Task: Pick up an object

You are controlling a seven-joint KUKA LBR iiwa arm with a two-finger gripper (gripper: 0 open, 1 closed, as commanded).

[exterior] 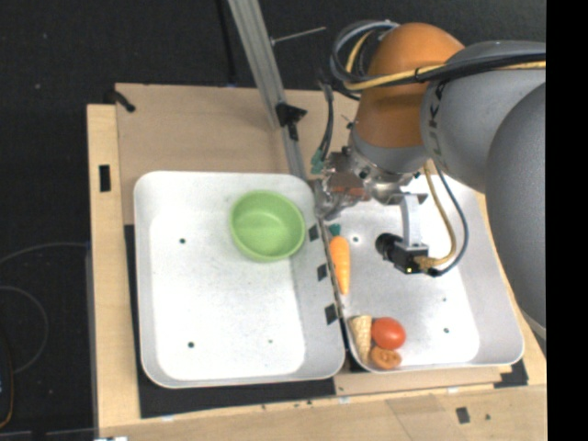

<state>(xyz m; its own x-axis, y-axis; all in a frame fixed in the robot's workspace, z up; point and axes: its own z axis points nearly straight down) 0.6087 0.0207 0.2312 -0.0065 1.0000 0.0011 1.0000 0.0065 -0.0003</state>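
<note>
Your pincer (329,217) hangs over the carrot's (339,263) top end; you cannot tell whether it is open or closed. The bowl (266,225) lies to its left in view.

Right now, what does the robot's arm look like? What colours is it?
The arm is big, smooth and rounded, and mostly grey. Above the wrist it has a shiny orange band, round like a ball. Dark cables loop beside that orange part. At the end sits a small metal gripper, silvery with darker bits.
</note>
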